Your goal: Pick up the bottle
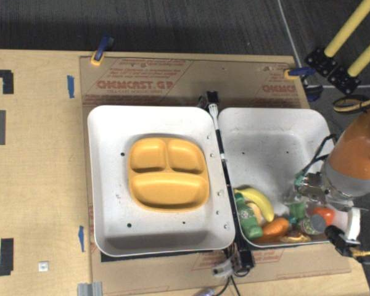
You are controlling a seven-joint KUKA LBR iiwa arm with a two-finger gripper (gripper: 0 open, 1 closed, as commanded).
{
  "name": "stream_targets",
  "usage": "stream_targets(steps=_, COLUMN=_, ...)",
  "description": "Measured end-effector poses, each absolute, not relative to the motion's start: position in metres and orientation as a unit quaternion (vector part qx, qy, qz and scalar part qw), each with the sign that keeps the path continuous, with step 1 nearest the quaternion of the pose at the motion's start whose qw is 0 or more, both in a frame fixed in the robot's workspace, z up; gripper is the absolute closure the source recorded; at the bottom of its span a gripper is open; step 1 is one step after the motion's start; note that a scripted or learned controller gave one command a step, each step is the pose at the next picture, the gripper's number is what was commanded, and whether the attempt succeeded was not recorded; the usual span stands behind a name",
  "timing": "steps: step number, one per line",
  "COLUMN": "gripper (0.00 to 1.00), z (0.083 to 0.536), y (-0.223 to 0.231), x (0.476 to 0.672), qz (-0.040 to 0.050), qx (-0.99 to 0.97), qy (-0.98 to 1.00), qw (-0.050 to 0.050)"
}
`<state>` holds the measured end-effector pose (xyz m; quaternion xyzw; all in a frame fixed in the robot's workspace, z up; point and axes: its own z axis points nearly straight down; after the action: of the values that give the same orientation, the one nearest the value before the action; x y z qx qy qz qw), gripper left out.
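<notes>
The bottle is green with a pictured label and lies in the front left corner of the right bin, along its left wall. A yellow banana rests against its right side and an orange carrot lies by its lower end. My gripper hangs over the front right part of the same bin, roughly a hand's width right of the bottle, above a small green item. The wrist body and cables hide its fingertips. Nothing is seen held.
A red and grey item lies under the wrist at the bin's front edge. The left bin holds a yellow divided tray. The arm's orange band overhangs the right bin's right wall. Yellow poles stand at the back right.
</notes>
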<state>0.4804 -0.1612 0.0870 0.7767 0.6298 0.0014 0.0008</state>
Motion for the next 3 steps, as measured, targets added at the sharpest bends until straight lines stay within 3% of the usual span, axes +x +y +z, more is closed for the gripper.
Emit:
stream_targets(steps=1, gripper=1.00, z=0.221, y=-0.120, x=0.524, qz=0.0001, qx=0.827, qy=0.562, qw=0.000)
stream_targets(steps=2, gripper=1.00, z=0.127, y=-0.147, x=0.569, qz=-0.0013, qx=0.843, qy=0.538, qw=-0.001)
stream_targets(steps=3, gripper=1.00, z=0.138, y=-0.147, x=0.570, qz=-0.0008, qx=0.842, qy=0.539, qw=-0.001)
